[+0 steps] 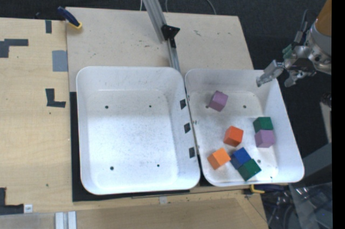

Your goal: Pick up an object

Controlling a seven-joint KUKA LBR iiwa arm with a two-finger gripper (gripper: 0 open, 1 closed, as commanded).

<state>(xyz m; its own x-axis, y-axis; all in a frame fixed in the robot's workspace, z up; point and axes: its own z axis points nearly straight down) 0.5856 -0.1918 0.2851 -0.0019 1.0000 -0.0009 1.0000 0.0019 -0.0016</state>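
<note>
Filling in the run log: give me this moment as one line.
arm: end effector at right bin's far right corner | holding: nothing seen | right bin: seven blocks | lone purple block apart from the rest

Open floor spans the right bin (280, 109) around a lone purple cube (218, 100) at 12 o'clock; six cubes (242, 150) crowd its 5 o'clock corner, near the wall.

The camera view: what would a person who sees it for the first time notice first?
Probably the small colored blocks gathered in the right bin: two orange blocks, two green, two purple and a blue one, most of them near its front right corner. Next, the gripper hangs over that bin's far right corner, with nothing seen between its fingers.
</note>
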